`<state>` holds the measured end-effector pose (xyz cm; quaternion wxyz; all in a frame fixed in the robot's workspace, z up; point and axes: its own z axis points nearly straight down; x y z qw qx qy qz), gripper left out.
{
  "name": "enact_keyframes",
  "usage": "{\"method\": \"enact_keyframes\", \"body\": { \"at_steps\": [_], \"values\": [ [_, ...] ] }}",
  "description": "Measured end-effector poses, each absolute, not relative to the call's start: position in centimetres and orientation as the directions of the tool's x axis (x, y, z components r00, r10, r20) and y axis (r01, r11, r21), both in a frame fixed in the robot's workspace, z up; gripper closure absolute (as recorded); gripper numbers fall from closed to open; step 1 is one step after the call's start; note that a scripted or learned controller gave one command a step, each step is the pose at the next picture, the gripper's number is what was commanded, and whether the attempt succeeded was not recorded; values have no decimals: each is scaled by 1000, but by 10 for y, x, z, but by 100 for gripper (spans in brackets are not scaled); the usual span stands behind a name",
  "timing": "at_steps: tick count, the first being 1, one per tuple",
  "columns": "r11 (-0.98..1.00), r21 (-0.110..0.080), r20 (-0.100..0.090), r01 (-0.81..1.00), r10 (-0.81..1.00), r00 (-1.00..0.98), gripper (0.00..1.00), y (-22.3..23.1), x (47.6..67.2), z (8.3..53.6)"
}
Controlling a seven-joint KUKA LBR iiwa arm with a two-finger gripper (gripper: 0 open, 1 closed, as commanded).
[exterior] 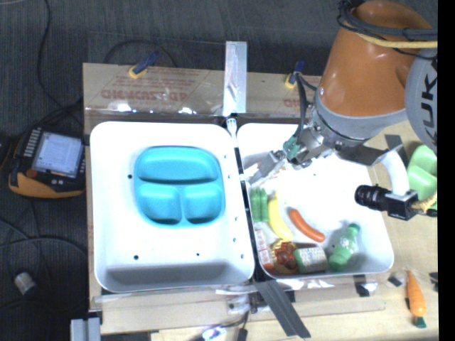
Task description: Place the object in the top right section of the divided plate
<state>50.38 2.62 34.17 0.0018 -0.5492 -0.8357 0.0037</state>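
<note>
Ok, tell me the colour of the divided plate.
Bright turquoise blue all over. The camera view shows the plate best, lying in the left bin.

**Bench surroundings: non-task items logged**

Two white bins are seated side by side on the bench: left bin (163,260), right bin (350,182), rims touching along the centre line. A metal strip (236,77) is fixed behind that join. A clear plastic sheet (156,89) with red lettering is laid along the back edge, pinned by a blue-and-yellow clamp (143,64); a second clamp (293,77) is noted further right. A handheld pendant (50,163) with a lit screen is left on the carpet beside the left bin. An orange toy carrot (416,301) is seen on the bench outside the right bin. A small grey cylinder (25,283) is noted on the floor, lower left.
</note>
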Motion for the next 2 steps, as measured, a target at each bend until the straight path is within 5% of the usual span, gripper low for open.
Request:
{"method": "enact_keyframes", "body": {
  "at_steps": [1,2],
  "values": [
    [359,-10,2,933,933,-359,0,-16,486,264],
    [601,-7,2,799,799,-601,0,18,484,333]
  ]
}}
